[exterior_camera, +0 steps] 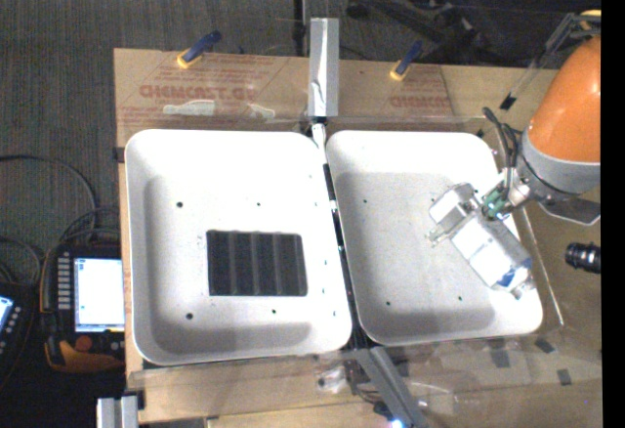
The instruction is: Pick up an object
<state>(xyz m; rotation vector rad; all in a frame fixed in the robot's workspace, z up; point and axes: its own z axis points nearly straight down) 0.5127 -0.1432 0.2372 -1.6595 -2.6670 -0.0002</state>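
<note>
Camera view from overhead has the arm reaching into the right bin, its gripper low over the floor near the right wall; whether it is spread or pinched, I cannot tell. Just beside it lies a clear, boxy object with a blue end, apparently light, stiff, slick plastic. I would take it across its narrow width, mid-length. A dark ribbed slab lies flat in the left bin, probably harder to pinch.
</note>
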